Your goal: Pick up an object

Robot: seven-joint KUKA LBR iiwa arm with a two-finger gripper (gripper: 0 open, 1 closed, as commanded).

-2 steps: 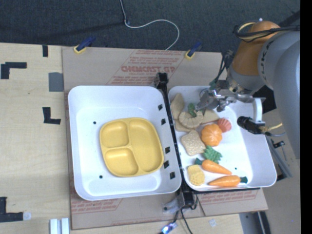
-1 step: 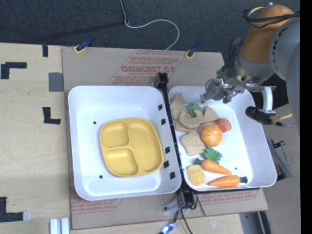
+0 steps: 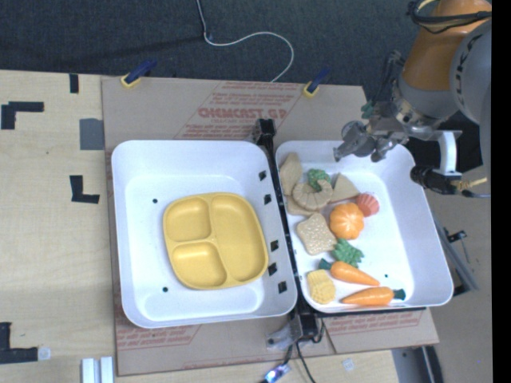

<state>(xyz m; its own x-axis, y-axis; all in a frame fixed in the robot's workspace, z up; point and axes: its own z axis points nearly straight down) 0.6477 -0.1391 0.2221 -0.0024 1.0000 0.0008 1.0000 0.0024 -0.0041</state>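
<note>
Over the right bin (image 3: 423,238), at its far edge, you have the gripper (image 3: 361,146) hanging from the grey and orange arm (image 3: 435,46), which comes in from the right of the camera view. Its fingers point down and toward the bin's near-left. They look parted by a moderate gap, with nothing between them; shadow and blur at the tips make that a reading, not a certainty.

Contents of the right bin: toy food is heaped along the bin's left half. A green leafy piece (image 3: 318,179) sits on pale bread-like slices (image 3: 297,183). An orange round fruit (image 3: 346,221) lies nearer the camera, touching a red piece (image 3: 367,204). Beside it is a tan cracker (image 3: 316,232). Two carrots (image 3: 355,274) and a yellow corn piece (image 3: 321,286) lie at the near edge.

Left bin (image 3: 136,174): a yellow divided plate (image 3: 214,239) lies in it, well apart from the gripper.

Finding: the nearest candidates, the leafy piece and the slices, lie to the left of the tool and toward the camera. The carrots run roughly left to right, but they are the farthest. You should judge the pick as not yet begun; the next move calls for a short shift left before descent.
</note>
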